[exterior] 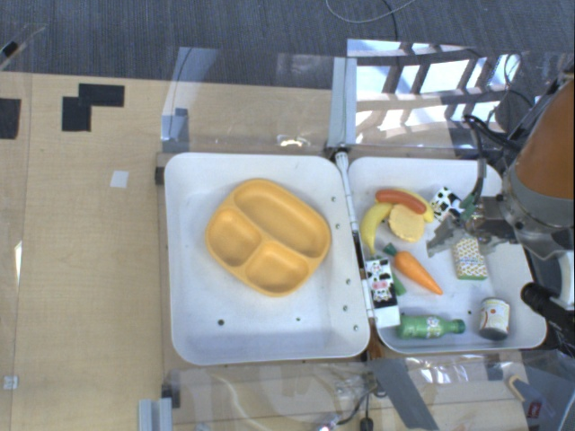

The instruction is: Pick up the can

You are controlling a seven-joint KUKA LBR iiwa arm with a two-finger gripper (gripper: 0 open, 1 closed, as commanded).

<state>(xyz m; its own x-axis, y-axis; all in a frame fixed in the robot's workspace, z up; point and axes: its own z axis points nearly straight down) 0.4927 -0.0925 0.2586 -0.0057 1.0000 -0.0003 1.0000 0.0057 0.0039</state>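
Note:
The can (493, 317) is small and pale with a dark rim. It stands upright in the near right corner of the right bin (530, 338), just right of a green bottle (429, 327). My gripper (447, 234) hangs over the middle of that bin, up and to the left of the can and well apart from it. It sits between a yellow round piece (406, 226) and a small patterned carton (470, 259). Nothing shows in its grasp.
The right bin also holds a banana (371, 227), a red sausage (402, 200), a carrot (419, 273), a cow-print carton (382, 285) and a cow-print toy (443, 202). A yellow divided plate (267, 235) lies in the left bin (193, 321). The arm's grey body (544, 205) looms over the right edge.

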